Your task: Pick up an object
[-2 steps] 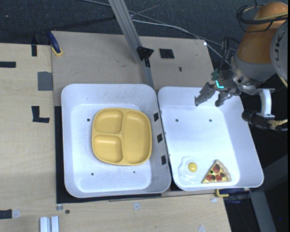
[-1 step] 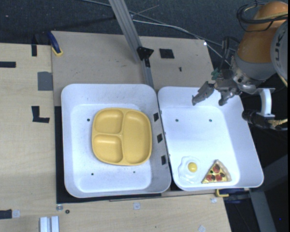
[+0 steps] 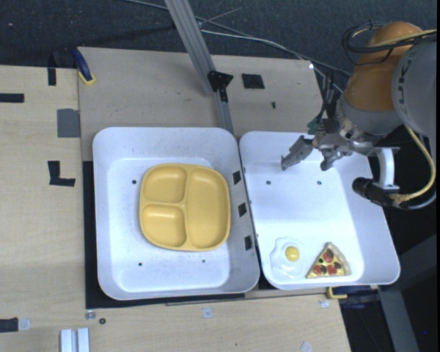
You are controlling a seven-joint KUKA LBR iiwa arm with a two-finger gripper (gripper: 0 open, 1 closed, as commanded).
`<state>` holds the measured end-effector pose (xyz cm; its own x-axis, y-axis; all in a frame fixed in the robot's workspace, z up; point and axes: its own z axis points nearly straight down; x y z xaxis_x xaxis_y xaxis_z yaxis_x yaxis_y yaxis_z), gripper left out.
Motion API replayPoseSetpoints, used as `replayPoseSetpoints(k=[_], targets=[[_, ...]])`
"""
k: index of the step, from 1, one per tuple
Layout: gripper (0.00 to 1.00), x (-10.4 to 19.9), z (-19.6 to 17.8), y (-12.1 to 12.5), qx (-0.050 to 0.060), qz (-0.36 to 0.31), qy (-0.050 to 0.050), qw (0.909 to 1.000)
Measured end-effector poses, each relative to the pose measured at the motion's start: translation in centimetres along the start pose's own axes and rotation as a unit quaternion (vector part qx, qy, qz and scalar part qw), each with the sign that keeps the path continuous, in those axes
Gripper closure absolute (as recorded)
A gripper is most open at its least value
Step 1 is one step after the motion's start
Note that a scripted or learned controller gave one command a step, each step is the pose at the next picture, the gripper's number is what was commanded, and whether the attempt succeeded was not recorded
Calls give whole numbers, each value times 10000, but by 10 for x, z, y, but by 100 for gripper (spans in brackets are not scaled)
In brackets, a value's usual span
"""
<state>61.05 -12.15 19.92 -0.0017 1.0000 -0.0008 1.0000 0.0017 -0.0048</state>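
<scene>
Gripper (image 3: pixel 312 155) spread wide, holding nothing — at 12 o'clock of right bin (image 3: pixel 308 204); egg (image 3: pixel 287 254), pizza slice (image 3: pixel 328 262) at 6 o'clock.

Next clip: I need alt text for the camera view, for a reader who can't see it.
The end effector hangs open, holding nothing, over the far end of the right bin, whose near end holds a toy fried egg and a toy pizza slice. The left bin holds a yellow divided plate.
</scene>
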Motion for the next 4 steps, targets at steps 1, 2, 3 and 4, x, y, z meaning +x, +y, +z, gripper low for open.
replayPoseSetpoints(k=[1,2,3,4], targets=[[0,2,64,0,7,0,2,10000],[0,2,116,1,-28,-1,-9,10000],[100,2,102,2,-50,-2,-16,10000],[100,8,59,5,-32,-1,4,10000]])
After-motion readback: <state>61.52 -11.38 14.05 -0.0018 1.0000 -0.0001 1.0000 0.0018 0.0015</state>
